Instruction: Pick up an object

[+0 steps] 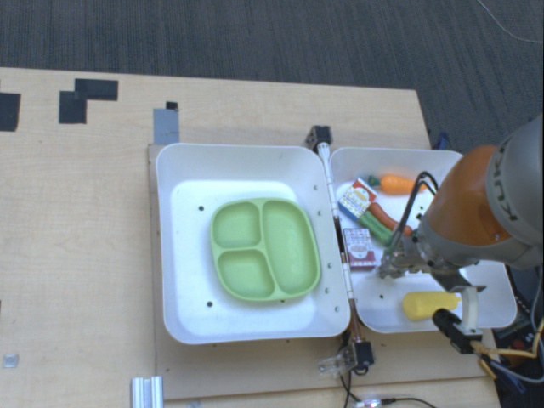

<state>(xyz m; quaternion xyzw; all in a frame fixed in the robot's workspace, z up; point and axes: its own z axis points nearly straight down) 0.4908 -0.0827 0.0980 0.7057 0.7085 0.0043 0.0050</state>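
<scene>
Nearest the camera, the grey arm (501,202) with its orange band is seen reaching in from the right and hanging over the right bin (501,308). Its tool (399,262) is lowered among the things in that bin, but whether it is released or clenched cannot be told, since the wrist hides it from above.

No single thing is named by the task, so any item in the right bin may be taken as the target. A yellow object (429,304) lies near the front of that bin, just beside the tool. A small red-and-white packet (359,246) lies against the bin's left wall, with a blue-and-white packet (354,201) behind it. A red sausage-like piece (382,218) and an orange carrot-like piece (396,184) are seen further back. These things are crowded together toward the left and back of the bin, which is judged to make a clean grip harder: a neighbour could be nudged or caught along with the chosen item.

A green divided plate (265,249) is set in the middle of the left bin (183,228), well apart from the tool. Both bins are carried side by side on the wooden desk (76,228).
</scene>
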